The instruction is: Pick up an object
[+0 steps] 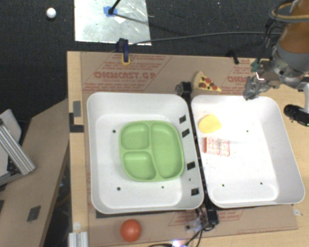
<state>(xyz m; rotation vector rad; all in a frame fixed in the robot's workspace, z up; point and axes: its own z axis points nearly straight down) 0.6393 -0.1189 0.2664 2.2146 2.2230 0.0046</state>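
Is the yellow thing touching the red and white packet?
Apart. In the camera view, a strip of white bin floor shows between the yellow thing and the red and white packet below it.

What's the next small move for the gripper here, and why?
Probably shift the gripper toward the yellow object in the right bin, then descend. The gripper sits over that bin's far rim with nothing between its fingers, and the yellow object is the nearest item, lying apart from the red-and-white packet.

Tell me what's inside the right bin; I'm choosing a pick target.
The right bin holds a yellow piece and a red-patterned packet, lying apart. Nothing covers them.
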